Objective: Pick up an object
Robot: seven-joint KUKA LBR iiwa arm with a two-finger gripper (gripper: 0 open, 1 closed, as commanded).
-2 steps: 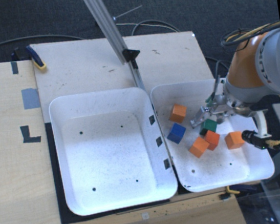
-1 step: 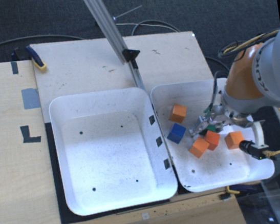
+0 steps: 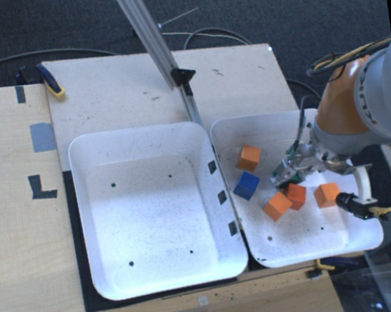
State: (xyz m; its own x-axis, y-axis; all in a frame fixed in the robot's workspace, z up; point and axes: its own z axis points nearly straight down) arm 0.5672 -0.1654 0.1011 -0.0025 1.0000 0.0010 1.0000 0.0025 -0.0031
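The gripper is hanging low in the right bin, right over a red cube. Can't tell how its fingers are sitting. An orange cube is touching the red one, lower right of frame.

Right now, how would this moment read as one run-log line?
gripper: low in right bin, fingers unclear | red block just below it | blue block apart, left | nothing seen held
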